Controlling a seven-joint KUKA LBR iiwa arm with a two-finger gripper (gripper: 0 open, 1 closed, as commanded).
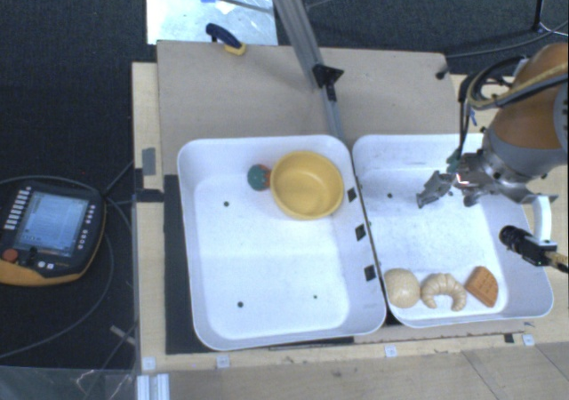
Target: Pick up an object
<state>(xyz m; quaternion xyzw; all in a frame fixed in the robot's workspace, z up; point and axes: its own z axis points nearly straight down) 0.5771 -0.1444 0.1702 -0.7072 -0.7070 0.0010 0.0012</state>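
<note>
The grey arm with the orange band (532, 114) reaches in over the right-hand shallow white bin (404, 154). Its two-finger gripper (433, 192) hangs above that bin's bare middle, jaws slightly apart with nothing between them.

The nearest candidates lie along the right bin's front edge, toward the viewer from the jaws and well apart from them: a pale round bread roll (401, 287) at the front left corner, a curved tan croissant (444, 291) just beside it, its long axis along the front edge, and an orange waffle-textured biscuit (483, 285) further right.

The left-hand shallow white bin (258, 300) carries a yellow plastic bowl (307, 184) near its back edge, with a small green-and-red ball (259, 177) touching the bowl's left side.

Both bins sit on a light brown board (249, 96) over dark carpet (71, 60), where a handheld control pendant (46, 231) lies.
</note>
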